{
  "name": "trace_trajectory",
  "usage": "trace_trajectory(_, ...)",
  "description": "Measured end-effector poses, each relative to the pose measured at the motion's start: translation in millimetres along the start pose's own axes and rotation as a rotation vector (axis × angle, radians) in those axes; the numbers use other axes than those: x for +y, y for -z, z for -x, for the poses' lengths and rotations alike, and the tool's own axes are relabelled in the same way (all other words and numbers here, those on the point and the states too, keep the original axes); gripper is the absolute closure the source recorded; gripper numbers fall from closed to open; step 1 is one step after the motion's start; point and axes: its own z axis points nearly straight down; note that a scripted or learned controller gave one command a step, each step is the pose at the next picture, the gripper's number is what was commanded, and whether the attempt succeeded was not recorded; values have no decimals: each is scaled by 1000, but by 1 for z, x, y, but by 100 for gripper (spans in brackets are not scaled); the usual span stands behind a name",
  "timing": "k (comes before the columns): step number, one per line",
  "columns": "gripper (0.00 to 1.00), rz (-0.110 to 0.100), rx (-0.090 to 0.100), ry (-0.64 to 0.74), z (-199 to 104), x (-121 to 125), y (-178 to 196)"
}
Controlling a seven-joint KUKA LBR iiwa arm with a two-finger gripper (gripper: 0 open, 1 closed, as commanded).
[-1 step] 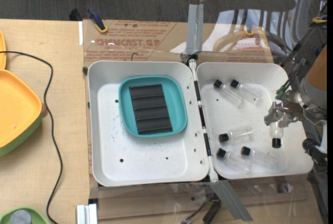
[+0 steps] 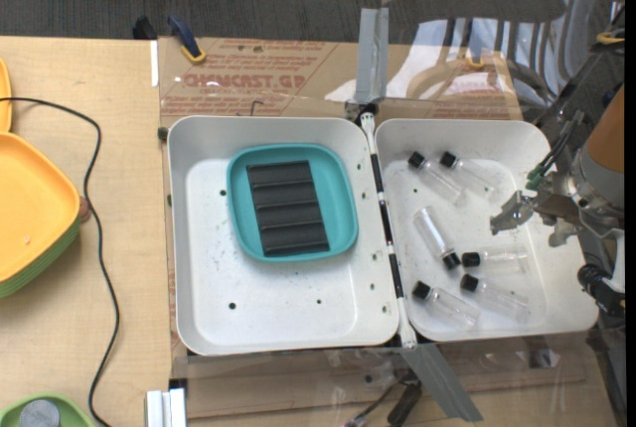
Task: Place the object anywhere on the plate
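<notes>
Clear vial (image 2: 433, 236) left of gripper (image 2: 529, 213)

A robotics lab: two white bins (image 2: 189, 246) fixed side by side on a wooden bench (image 2: 109, 316), with clear capped vials (image 2: 432, 236) in the right one.

A square teal plate (image 2: 293, 203) with rounded corners sits flat in the left bin's upper middle, a dark ribbed insert on it; over in the right bin, clear black-capped vials (image 2: 434, 236) lie scattered on their sides, pointing every which way
</notes>
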Motion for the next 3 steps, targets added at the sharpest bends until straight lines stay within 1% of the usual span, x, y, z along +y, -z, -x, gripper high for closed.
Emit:
trace_trajectory(1,0,1,-2,-69,13,-14,132)
trace_trajectory(2,0,-1,-2,-180,53,-5,215)
trace_trajectory(3,0,-1,-2,-331,55,-4,245)
